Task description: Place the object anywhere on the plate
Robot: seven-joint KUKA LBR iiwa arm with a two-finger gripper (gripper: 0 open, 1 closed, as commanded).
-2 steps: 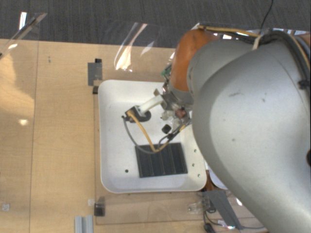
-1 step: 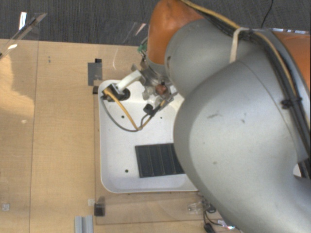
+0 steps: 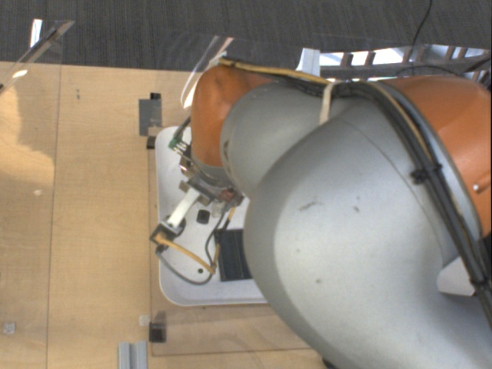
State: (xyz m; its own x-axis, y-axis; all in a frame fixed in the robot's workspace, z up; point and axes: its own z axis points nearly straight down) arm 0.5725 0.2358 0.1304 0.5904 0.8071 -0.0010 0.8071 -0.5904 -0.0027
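Item: KUKA arm (image 3: 346, 229), grey, with an orange band (image 3: 206, 118) above the wrist. It reaches in from the right and leans low over a white bin (image 3: 171, 279) on the pale wooden worktop (image 3: 77, 206).
Jaws: hidden beneath the wrist; released or clenched, cannot tell.
Object: whereabouts cannot be told, as the arm's bulk covers most of the bin.
Bin: left rim and near corner exposed.

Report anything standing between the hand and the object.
Cannot tell: the grey arm covers most of the white bin and whatever lies below the hand. The bare strip of bin beside the wrist holds no visible obstacle.
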